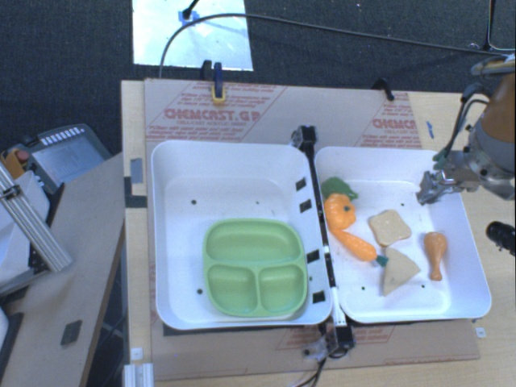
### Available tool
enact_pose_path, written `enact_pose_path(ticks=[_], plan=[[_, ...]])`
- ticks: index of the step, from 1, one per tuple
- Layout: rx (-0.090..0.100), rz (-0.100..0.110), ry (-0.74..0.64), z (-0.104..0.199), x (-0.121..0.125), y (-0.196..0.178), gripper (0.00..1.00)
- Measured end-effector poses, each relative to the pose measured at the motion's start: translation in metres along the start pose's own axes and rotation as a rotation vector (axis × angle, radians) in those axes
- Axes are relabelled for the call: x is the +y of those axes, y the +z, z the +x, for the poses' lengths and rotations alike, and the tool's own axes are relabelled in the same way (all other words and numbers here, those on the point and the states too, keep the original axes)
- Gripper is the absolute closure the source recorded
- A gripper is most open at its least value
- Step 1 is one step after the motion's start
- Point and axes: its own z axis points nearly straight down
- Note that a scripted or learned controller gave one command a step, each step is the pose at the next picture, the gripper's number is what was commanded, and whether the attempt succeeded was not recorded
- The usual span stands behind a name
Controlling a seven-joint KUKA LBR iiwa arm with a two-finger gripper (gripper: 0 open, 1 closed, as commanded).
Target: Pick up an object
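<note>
A robot's hand (pixel 430 188) hovers over the right bin's (pixel 468 297) far right rim; whether it is clenched cannot be told. The toy drumstick (pixel 435 253) lies nearest, toward six o'clock from the hand, its long axis running twelve to six.

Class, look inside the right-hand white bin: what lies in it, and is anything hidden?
Inside the right bin: an orange pumpkin, carrot, bread slice, drumstick and beige wedge. The gripper covers part of its far right rim.
</note>
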Motion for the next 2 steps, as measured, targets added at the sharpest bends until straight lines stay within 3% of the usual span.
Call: enact_pose_path(ticks=[2], plan=[[0.000,-0.001,0.000,0.098,-0.015,-0.008,1.00]])
